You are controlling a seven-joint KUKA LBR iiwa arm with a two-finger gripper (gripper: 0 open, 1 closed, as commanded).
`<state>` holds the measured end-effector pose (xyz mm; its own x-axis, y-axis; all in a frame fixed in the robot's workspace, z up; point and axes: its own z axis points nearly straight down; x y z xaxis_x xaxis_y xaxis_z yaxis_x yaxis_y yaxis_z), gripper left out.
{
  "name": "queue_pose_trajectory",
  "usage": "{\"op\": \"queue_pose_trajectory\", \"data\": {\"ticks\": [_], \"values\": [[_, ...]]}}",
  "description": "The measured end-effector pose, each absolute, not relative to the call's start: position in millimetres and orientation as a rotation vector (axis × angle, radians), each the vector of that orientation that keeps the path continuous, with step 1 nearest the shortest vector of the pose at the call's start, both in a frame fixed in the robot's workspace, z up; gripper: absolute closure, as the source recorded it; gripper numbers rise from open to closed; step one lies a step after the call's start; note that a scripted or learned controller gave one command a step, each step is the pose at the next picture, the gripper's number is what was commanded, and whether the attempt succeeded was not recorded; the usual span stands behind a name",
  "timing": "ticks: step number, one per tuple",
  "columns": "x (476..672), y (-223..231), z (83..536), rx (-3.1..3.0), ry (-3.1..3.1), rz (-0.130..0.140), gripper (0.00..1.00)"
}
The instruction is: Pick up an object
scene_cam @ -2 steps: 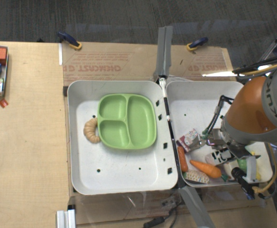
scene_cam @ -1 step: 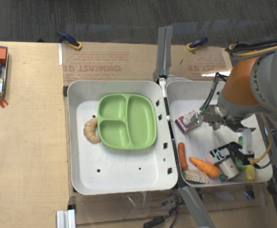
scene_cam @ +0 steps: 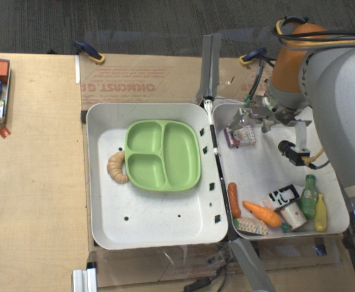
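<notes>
Reaching in from the right, the arm hangs over the right bin, its pincer low at the bin's far left corner; whether it is clenched or released I cannot tell. Just beneath lies a small packet, the likeliest target: light, crinkly and probably slippery, best pinched across its narrow middle. Nearer the front lie a carrot, bottles and a sausage. The left bin holds a green tray.
</notes>
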<state>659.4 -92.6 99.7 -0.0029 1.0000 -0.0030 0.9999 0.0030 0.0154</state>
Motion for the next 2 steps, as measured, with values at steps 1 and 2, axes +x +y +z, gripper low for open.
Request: {"op": "queue_pose_trajectory", "data": {"ticks": [1, 2], "values": [[660.4, -92.4, 110.9, 2.202, 2.217, 0.014, 1.0], [660.3, -92.4, 110.7, 2.203, 2.217, 0.013, 0.0]]}}
